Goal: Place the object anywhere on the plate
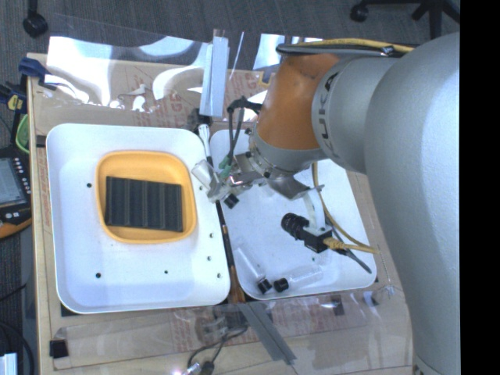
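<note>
Single fixed camera, mounted above tabletop (117,330), looking down at slant. Medium range: both white bins in frame, left bin (70,272) whole, right bin (273,264) partly covered by arm (391,116) entering from right. Grey carpet floor (195,6) along top edge. No second view to overlap.

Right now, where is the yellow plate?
In the camera view the yellow plate lies in the left white bin, toward its upper middle, with a dark ridged insert on it, left of the arm's wrist.

Glossy yellow plate (141,166), smooth white plastic bins (78,280)
</note>
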Robot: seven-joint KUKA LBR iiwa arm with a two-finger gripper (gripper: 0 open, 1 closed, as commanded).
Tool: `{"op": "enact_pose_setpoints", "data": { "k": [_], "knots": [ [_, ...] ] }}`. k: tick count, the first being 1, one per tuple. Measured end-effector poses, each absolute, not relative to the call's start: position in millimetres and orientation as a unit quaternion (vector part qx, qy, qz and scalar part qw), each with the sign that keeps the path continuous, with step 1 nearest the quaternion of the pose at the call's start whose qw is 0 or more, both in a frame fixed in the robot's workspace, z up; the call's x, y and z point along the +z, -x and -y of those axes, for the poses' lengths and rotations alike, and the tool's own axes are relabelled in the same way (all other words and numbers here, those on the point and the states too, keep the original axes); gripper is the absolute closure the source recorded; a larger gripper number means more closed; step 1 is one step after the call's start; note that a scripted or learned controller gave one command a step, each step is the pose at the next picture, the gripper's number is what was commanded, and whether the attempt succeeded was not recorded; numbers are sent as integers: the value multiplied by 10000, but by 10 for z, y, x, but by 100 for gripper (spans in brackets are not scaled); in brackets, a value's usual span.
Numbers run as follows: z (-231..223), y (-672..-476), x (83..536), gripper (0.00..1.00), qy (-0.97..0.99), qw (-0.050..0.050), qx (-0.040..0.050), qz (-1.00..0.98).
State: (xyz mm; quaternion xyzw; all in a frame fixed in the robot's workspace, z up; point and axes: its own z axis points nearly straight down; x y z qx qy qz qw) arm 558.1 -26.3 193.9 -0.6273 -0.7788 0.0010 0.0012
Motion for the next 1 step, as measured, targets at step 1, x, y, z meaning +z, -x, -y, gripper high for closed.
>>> {"op": "enact_pose_setpoints", "data": {
  "k": [1],
  "knots": [
    [263, -5582, 1941, 0, 6274, 10, 9, 7787]
  ]
}}
